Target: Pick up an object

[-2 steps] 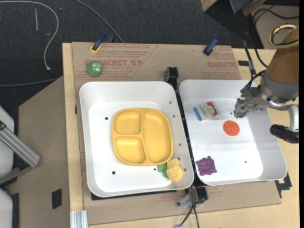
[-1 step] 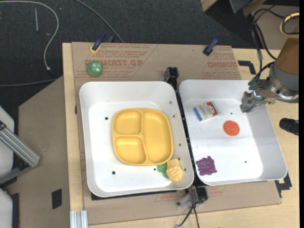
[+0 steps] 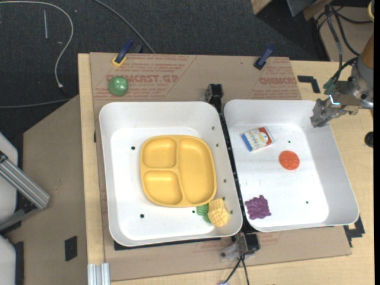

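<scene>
From my seat the claw (image 3: pixel 322 113) sits at the upper right corner of the right bin (image 3: pixel 332 159), hanging over its rim, and I cannot tell how it is set, since it reads as a small grey blur at the end of the arm (image 3: pixel 362 88).

Any of the loose things will do for the pick. Nearest, down and to the left of the claw, lies the little packet (image 3: pixel 257 139), flat on the bin floor. Just below the claw and slightly left is the orange round piece (image 3: pixel 289 160), well apart from the packet. Further down and left is the purple grapes toy (image 3: pixel 257 206), near the bin's lower edge. Far to the left, in the other bin (image 3: pixel 119 135), a yellow tray (image 3: pixel 178 170) takes the middle, with a corn cob (image 3: pixel 218 212) touching its lower right corner.

I judge the orange piece the best target: it stands alone, so I would centre above it and descend straight.

The arm is cut off at the right edge, and the packet's print is too small to read.
</scene>
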`<control>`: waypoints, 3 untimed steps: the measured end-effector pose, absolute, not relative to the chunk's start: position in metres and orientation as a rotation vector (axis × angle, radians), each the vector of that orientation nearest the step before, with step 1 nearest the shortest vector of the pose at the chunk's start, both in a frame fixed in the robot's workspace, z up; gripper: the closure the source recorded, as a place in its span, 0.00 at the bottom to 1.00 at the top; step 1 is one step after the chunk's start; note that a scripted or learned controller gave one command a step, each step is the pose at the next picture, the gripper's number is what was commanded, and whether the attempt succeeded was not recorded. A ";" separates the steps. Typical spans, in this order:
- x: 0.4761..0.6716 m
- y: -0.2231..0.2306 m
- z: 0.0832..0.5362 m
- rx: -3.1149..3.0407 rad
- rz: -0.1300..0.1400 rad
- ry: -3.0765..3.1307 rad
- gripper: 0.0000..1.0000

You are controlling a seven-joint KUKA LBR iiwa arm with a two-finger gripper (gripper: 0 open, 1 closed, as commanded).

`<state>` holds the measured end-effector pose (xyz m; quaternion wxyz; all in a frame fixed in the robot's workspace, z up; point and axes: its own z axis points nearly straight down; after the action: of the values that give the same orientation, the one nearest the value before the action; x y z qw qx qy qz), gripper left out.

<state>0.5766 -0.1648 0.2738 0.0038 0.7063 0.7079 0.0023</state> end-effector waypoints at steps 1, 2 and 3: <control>0.590 -0.109 0.257 2.218 0.000 2.230 1.00; 0.595 -0.059 0.246 2.218 0.000 2.231 1.00; 0.614 -0.004 0.232 2.215 0.003 2.230 1.00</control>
<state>0.6141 -0.0035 0.2320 -0.0006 0.7048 0.7094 0.0009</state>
